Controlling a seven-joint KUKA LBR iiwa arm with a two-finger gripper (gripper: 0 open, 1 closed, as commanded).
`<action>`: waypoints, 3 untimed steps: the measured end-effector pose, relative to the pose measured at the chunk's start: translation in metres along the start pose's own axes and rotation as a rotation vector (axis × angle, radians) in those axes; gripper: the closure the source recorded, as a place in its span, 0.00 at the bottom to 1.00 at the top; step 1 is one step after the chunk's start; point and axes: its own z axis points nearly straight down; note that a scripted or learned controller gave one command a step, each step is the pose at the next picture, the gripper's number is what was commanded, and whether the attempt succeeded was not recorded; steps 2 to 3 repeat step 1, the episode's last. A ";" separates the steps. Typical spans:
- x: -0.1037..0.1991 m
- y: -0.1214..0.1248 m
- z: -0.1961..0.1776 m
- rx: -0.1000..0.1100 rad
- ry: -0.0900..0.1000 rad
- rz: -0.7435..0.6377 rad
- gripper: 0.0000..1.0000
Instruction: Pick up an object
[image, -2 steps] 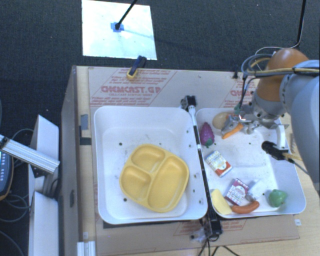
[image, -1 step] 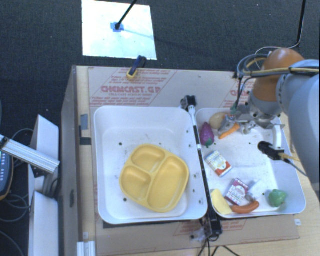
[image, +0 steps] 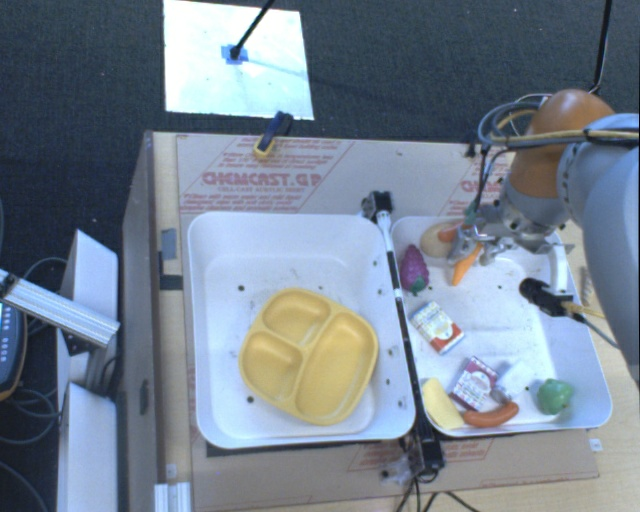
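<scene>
Bench carries a pale printed board (image: 300, 170) with two shallow white bins side by side: left bin (image: 215, 330) and right bin (image: 585, 370). In the left bin, a yellow three-compartment plastic plate (image: 310, 355) sits toward the 5 o'clock corner.

Arm's claw (image: 483, 243) is over the right bin's 12 o'clock end. Open or closed: can't tell from this angle.

Nearest item is the orange plastic carrot (image: 463, 268). It is tilted, upper end right at the claw, body running toward the claw's 7 o'clock. Grip not confirmed.

- beige round piece (image: 437, 240): claw's 9 o'clock, just beside the carrot
- purple plastic eggplant (image: 413, 268): 8 o'clock, near the divider wall
- small red-and-white carton (image: 436, 327): mid-bin, 7 o'clock of the claw
- red patterned packet (image: 474, 383), yellow wedge (image: 438, 403), red sausage-shaped toy (image: 491, 415), green round toy (image: 553, 396): along the 6 o'clock wall, well apart from the claw
</scene>
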 end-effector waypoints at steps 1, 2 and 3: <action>0.071 -0.033 -0.090 -0.014 0.001 0.000 1.00; 0.071 -0.033 -0.090 -0.014 0.001 0.000 1.00; 0.071 -0.033 -0.090 -0.014 0.001 0.000 1.00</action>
